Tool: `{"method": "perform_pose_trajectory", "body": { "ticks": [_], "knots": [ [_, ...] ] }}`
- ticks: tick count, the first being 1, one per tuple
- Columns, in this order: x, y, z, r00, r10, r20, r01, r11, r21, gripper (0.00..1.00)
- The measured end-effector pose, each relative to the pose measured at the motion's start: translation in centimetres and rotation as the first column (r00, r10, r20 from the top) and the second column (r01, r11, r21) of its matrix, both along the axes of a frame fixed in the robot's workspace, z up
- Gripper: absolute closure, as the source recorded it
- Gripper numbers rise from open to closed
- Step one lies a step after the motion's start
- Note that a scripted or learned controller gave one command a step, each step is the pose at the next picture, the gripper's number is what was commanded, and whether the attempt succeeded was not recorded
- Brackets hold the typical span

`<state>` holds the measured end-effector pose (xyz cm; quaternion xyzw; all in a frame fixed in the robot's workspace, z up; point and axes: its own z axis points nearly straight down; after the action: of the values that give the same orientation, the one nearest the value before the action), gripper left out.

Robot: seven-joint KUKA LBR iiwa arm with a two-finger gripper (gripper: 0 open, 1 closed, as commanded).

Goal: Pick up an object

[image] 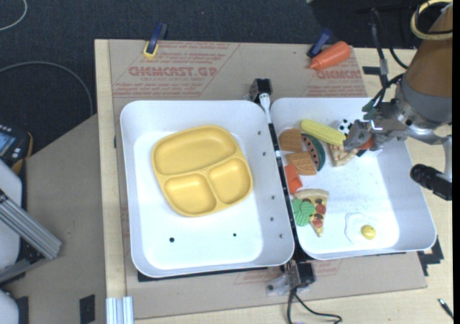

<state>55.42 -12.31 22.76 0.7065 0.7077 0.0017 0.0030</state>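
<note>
Camera view | gripper [357, 137] low over the toy food pile [310, 151]; finger state cannot be told | risk: crowded pieces may make a grab slip or snag neighbours.

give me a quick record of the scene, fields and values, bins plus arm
left bin: yellow tray with three sections
right bin: corn, burger, pizza slice, fried egg
arm: reaches in from the right
pincer: low over the right bin's far part, beside the corn
held: cannot tell
</note>
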Motion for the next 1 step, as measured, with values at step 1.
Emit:
{"method": "perform_pose_trajectory", "body": {
  "ticks": [1],
  "knots": [
    [1.83,4.75,0.93,1.000,0.004,-0.002,-0.004,1.000,0.002,1.00]
  ]
}}
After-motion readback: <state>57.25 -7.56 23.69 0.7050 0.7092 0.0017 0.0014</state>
